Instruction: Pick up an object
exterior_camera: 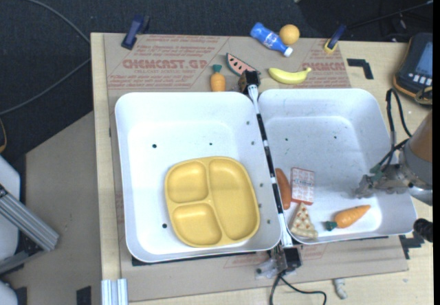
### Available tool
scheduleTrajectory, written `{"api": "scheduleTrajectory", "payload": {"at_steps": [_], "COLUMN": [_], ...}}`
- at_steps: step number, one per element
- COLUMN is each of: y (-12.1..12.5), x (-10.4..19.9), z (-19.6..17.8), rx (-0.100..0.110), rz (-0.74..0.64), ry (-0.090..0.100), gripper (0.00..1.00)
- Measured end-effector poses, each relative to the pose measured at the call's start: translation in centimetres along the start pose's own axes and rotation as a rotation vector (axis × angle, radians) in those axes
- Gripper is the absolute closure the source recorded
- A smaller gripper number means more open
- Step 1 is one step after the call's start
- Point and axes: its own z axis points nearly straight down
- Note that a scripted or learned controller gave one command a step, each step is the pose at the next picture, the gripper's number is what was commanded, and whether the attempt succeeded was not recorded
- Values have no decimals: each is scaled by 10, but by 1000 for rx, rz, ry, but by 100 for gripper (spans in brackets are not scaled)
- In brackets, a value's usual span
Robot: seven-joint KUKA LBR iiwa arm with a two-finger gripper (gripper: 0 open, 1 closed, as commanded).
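One carrot [351, 216], one pizza slice [302, 222], one sausage [282, 187]; jaws' [369, 185] state unclear.

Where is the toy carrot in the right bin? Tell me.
The carrot lies near the front right corner of the right bin, to the right of the pizza slice and just below the gripper.

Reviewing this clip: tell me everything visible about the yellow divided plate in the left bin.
The yellow divided plate is a rounded-square tray of what looks like matte plastic, moulded into three compartments: two smaller ones stacked on its left side and one longer one along its right. All three show bare yellow. It lies flat and face up on the floor of the left bin, in the lower half, turned slightly off square with the walls. Its lower right corner comes close to the bin's wall. Only the bin touches it.
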Motion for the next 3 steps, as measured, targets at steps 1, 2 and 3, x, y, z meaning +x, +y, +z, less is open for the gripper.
{"api": "scheduleTrajectory", "payload": {"at_steps": [1, 2, 3], "y": [37, 36, 152], "x": [45, 44, 76], "z": [-106, -105, -95], "rx": [-5, -2, -2], "rz": [-2, -1, -2], "ry": [-3, -3, -2], "gripper": [100, 0, 0]}}
